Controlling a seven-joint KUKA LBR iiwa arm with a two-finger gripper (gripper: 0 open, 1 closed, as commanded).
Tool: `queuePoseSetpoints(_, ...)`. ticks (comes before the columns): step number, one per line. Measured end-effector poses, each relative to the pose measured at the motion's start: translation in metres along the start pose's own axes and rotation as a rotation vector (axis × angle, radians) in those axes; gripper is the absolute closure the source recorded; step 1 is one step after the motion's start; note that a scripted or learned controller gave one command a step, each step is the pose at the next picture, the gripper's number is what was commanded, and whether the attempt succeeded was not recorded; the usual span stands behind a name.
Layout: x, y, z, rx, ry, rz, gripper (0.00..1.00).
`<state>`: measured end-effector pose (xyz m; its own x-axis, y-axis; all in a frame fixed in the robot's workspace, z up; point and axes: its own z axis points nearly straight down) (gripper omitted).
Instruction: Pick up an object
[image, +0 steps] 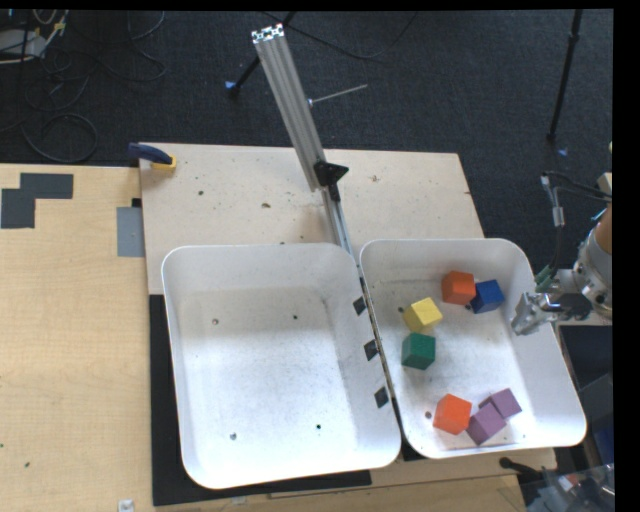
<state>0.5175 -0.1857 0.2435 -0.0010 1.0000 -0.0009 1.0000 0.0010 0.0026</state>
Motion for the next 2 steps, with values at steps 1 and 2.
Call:
queuePoseSetpoints(1,0.051,0.028,-0.006,0.003,0.003,-0.004,1.00)
queuePoseSetpoints(2,0.096,0.049,0.009,0.005,0.003,-0.002,1.00)
